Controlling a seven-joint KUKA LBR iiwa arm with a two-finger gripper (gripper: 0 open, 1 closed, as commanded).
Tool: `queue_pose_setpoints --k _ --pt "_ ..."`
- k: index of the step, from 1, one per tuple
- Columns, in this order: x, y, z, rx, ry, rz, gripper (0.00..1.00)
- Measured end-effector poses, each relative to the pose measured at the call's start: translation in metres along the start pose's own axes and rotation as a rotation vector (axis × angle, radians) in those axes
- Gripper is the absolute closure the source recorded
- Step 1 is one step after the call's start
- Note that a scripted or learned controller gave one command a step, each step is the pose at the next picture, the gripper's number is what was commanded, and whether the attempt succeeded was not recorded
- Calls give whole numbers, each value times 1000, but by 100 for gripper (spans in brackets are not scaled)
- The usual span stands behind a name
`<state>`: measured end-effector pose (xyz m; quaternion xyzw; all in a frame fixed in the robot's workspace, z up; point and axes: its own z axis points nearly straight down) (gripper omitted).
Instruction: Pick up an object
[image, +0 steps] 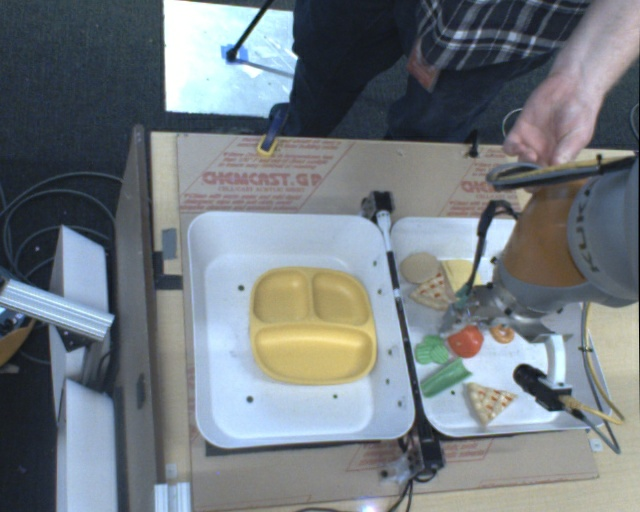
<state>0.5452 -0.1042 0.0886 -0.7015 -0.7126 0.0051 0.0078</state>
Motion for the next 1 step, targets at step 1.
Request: queue_pose_setpoints --k 1 --pt "78 -7 -100 -22 0 5 100"
